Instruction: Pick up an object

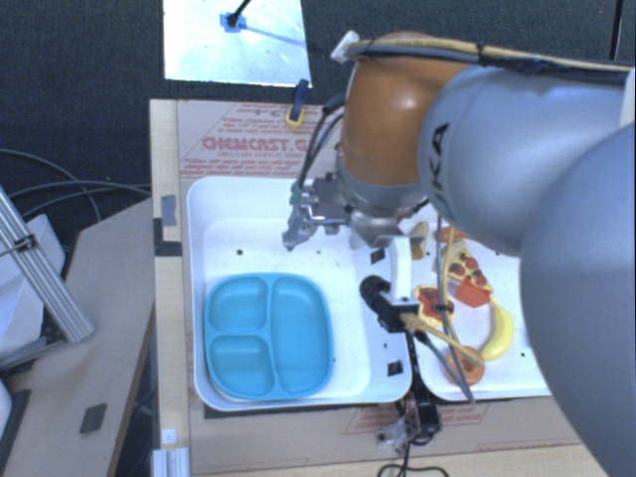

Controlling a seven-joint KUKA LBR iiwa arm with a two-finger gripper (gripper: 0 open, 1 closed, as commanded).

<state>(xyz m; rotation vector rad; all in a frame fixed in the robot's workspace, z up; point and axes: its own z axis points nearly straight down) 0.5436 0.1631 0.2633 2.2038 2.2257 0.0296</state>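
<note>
Two fingers of the gripper (298,229) point down over the left bin (224,207); we cannot tell how far apart they stand, and see nothing between them. Below it lies the blue divided plate (268,336). The right bin (537,391) holds a banana (500,334).

Robotics lab, not home. Industrial arm (497,137), grey with orange band, reaches over counter (109,296). Two shallow white bins (224,217) sit on printed cardboard sheet (248,142). Loose black cables (60,192) trail over dark carpeted floor (79,58). Aluminium extrusion frame (40,276) stands at left. Reflective sheet (234,28) lies beyond the bins.
</note>
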